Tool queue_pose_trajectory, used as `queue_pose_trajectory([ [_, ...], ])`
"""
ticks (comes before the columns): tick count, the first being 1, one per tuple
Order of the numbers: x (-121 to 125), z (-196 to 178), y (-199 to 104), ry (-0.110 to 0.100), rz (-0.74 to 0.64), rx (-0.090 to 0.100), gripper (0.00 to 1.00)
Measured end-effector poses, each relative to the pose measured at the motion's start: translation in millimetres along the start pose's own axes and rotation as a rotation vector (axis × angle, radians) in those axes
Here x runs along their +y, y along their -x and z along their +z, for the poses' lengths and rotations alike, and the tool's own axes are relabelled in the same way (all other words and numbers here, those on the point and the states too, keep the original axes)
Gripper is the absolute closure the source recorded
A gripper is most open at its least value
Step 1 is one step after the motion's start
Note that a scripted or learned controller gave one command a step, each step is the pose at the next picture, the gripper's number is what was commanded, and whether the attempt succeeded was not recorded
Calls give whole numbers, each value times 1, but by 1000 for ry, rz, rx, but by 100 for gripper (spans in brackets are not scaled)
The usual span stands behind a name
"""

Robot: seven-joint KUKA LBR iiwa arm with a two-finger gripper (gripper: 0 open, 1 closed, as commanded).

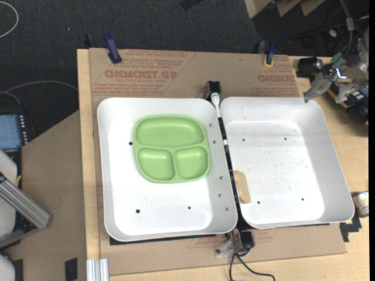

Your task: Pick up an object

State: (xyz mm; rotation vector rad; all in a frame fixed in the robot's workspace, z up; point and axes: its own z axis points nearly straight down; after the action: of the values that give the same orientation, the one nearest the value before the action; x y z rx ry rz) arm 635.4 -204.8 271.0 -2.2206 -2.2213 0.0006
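Observation:
A light green divided plate (171, 148) with three compartments lies flat in the left bin (117, 215), toward its upper middle. A small tan flat piece (241, 187) rests at the left edge of the right bin (304, 215), next to the divider between the bins. My gripper (316, 86) hangs at the far right, just beyond the right bin's upper right corner, outside both bins and far from both objects. Nothing shows in its grasp.
Both bins sit on a brown cardboard sheet (146, 69) clamped by a blue clip (111, 48) and another clip (269, 54) at the back. Cables and a small fitting (237, 244) lie at the front between the bins. Arm hardware crowds the right edge (351, 81).

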Motion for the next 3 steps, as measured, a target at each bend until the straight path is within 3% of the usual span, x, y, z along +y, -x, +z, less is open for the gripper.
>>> queue_pose_trajectory([
  [1, -124, -277, -28, 24, -1, -7, 0],
  [2, -151, -265, -125, 0, -11, 3, 0],
  [3, -149, -276, -120, 4, -1, -2, 100],
])
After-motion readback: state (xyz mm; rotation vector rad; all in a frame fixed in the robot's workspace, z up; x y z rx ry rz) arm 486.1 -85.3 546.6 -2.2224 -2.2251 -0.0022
